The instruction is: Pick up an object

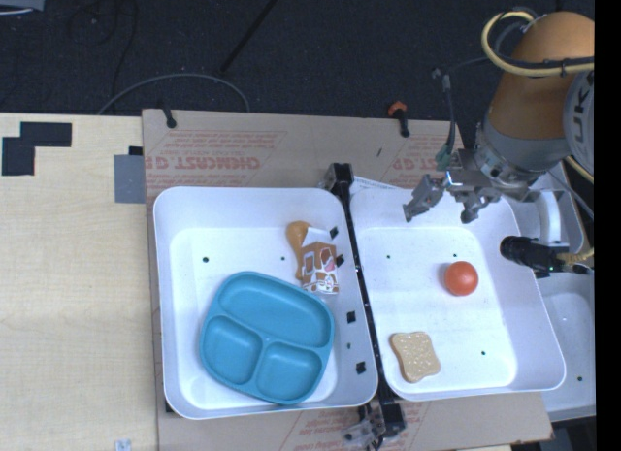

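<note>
In the right bin (505, 362) lie a red tomato (462, 278) and a slice of toast (415, 356). The left bin (184, 245) holds a blue divided plate (266, 337), a brown drumstick-shaped piece (299, 238) and a small printed packet (319, 270). My gripper (447, 201) hangs over the far edge of the right bin, up and left of the tomato. Its two grey fingers are spread apart with nothing between them.
A black divider (351, 274) runs between the two bins. A black cylindrical part (529, 251) juts in over the right bin's right rim. Cardboard (262, 153) lies under the bins, with cables on the dark floor behind.
</note>
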